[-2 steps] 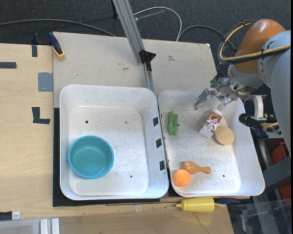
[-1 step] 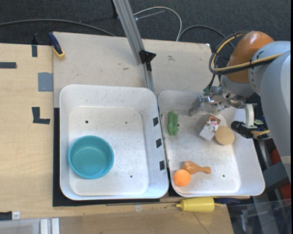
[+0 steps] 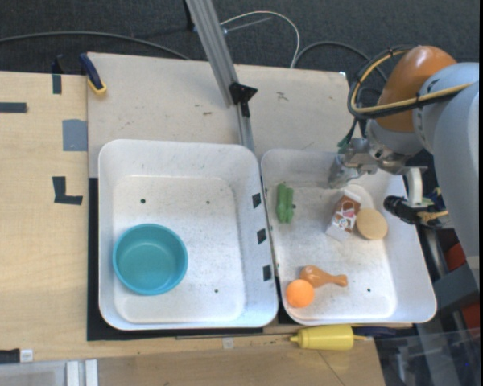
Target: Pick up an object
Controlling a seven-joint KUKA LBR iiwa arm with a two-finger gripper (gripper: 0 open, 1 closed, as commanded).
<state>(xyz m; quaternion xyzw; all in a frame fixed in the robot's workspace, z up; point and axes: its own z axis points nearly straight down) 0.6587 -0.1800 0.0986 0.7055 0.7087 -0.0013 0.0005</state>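
The right bin (image 3: 386,296) holds a green toy (image 3: 285,203), a white carton with red print (image 3: 348,213), a tan round piece (image 3: 372,224) beside the carton, an orange ball (image 3: 300,294) and an orange drumstick shape (image 3: 325,277). My gripper (image 3: 344,170) hangs over the bin's far part, just above and behind the carton, apart from the green toy on its left. Nothing shows between its tips. The grey arm with its orange band (image 3: 410,79) comes in from the right.
The left bin (image 3: 177,159) contains a teal bowl (image 3: 150,257). A yellow bottle (image 3: 326,338) lies on the bench in front of the right bin. A slanted metal pole (image 3: 217,43) and cables cross the back of the bench.
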